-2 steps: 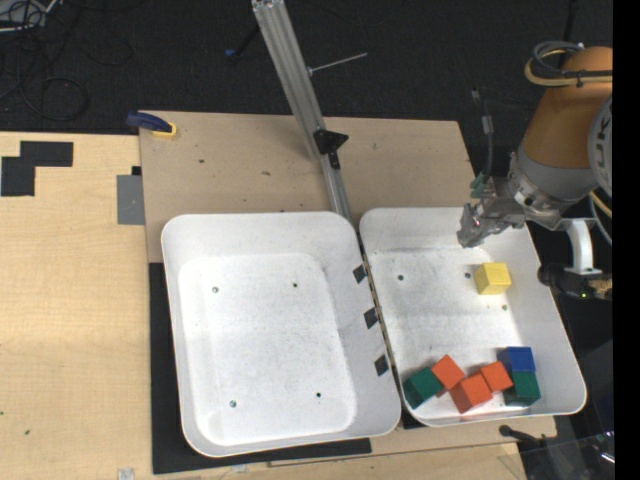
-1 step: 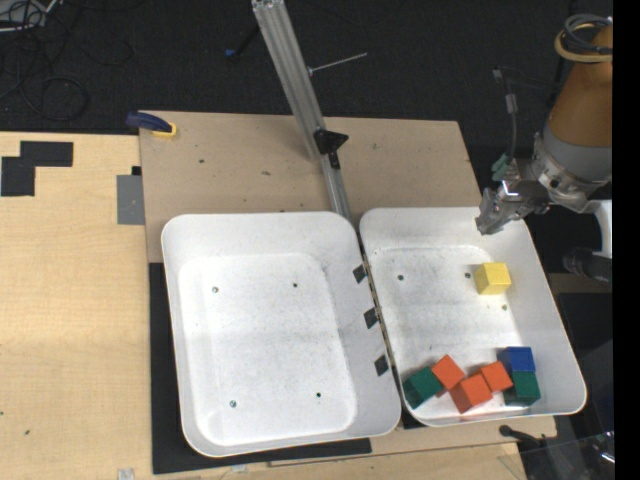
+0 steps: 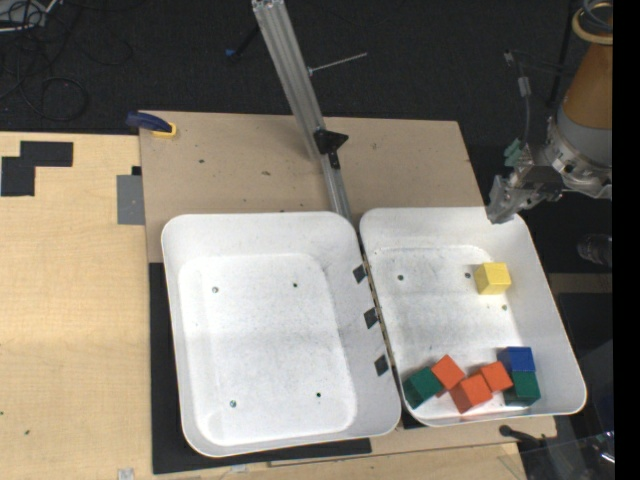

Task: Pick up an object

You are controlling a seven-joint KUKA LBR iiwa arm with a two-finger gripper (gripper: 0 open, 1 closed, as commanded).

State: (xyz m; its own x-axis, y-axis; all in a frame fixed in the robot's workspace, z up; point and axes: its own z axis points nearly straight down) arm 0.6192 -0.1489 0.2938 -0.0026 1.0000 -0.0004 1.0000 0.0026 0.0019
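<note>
Fingers of the gripper (image 3: 502, 206) — we cannot tell their spread — hang over the right bin's (image 3: 560, 318) far corner, holding nothing we see; yellow block (image 3: 492, 278) lies below.

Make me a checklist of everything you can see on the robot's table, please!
Surface: wooden bench bearing two white bins, left bin and right bin.
Job's things: yellow block alone; orange blocks, green blocks and blue block clustered at the right bin's near edge.
Clutter: blue-and-yellow clamp at the bench's far left corner.
Hand: hand above the right bin's far corner.
Cables: dark cables behind.
Surroundings: slanted metal rail.
</note>
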